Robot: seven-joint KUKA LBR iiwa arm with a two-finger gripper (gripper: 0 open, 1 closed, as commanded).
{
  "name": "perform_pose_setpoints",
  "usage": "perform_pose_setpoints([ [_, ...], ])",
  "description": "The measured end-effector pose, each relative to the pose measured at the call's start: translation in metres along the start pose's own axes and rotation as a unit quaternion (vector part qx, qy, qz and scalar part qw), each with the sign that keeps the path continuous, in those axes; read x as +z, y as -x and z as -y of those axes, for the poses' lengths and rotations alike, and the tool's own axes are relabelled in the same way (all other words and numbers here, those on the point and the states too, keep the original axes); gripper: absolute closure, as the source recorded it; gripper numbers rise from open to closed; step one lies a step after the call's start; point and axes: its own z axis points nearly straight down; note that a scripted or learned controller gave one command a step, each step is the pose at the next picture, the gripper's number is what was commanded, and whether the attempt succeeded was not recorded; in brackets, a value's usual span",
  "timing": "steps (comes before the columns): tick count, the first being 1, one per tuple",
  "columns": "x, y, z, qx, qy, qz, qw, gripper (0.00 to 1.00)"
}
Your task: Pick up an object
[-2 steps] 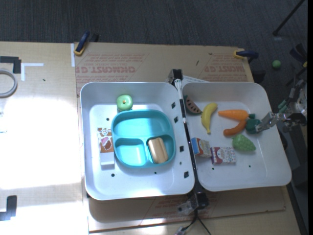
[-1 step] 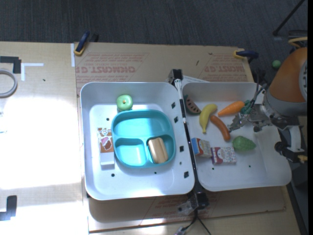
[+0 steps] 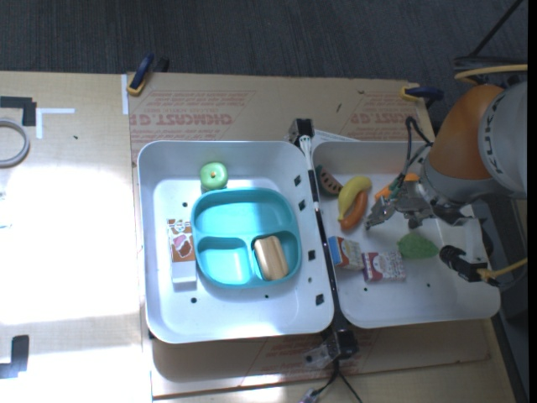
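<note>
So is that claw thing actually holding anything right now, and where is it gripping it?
It cannot be told. The gripper sits low in the right bin, beside the banana, with nothing visibly between its fingers.

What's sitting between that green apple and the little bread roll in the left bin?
In the camera view, the teal plate's large back compartment lies between the green apple and the bread roll; that stretch holds nothing else.

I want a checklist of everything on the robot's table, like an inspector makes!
Surface: cardboard-covered bench with two white bins, left bin and right bin.
Job's things: banana, orange piece, green piece, red-white packet in right bin.
Clutter: teal tray holding a bread-like piece, green apple, small box in left bin.
Hand: over right bin, near the orange piece.
Cables: black cable at bench front.
Surroundings: dark floor.
</note>
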Motion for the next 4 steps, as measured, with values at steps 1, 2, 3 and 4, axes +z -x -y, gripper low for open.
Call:
perform_pose_setpoints([
  [1,0.0,-0.047,-0.043,0.0,0.001,0.0,1.0,0.0],
  [2,-0.1,-0.052,0.052,0.002,0.0,0.0,1.0,0.0],
  [3,-0.019,-0.016,-0.045,-0.001,0.001,0.001,1.0,0.0],
  [4,-0.003,-0.043,-0.074,0.0,0.003,0.002,1.0,0.0],
])
